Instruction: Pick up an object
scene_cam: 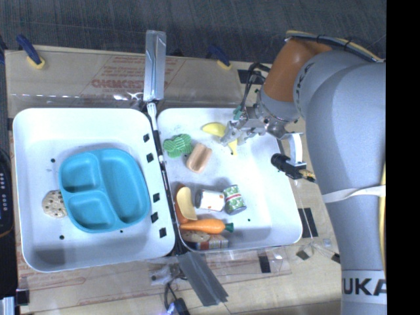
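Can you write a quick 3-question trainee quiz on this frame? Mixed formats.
1. True or false: the blue tray sits in the left bin.
2. Which item lies nearest the gripper? A) carrot B) banana C) cookie
3. Fill in: the cookie lies just ___ the tray, on the bin floor.

Key
1. True.
2. B; the banana lies at the gripper in the right bin, though a grasp can't be confirmed.
3. Outside; it lies at the tray's left edge.
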`<state>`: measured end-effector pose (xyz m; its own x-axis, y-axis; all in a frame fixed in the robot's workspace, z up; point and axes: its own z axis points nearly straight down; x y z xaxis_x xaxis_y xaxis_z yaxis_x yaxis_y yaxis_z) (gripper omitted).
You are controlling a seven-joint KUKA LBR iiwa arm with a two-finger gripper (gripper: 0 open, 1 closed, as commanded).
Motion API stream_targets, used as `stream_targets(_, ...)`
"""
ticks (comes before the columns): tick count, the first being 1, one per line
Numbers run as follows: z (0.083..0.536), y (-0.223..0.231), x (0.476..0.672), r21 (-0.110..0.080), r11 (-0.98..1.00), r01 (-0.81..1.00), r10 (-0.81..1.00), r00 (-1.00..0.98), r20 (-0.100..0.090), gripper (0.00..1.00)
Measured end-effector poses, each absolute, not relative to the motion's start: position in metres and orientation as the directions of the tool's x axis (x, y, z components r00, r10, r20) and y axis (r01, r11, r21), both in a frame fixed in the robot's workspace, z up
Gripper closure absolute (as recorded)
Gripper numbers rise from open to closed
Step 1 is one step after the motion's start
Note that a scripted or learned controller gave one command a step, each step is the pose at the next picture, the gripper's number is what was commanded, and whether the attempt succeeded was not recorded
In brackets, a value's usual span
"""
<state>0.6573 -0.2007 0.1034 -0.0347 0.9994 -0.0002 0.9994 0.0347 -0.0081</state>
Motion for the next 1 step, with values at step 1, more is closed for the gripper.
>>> stream_targets(1,0.1884,-0.1154,0.6602,0.009,0.091,0.996,0.996,-0.091,0.001,1.0)
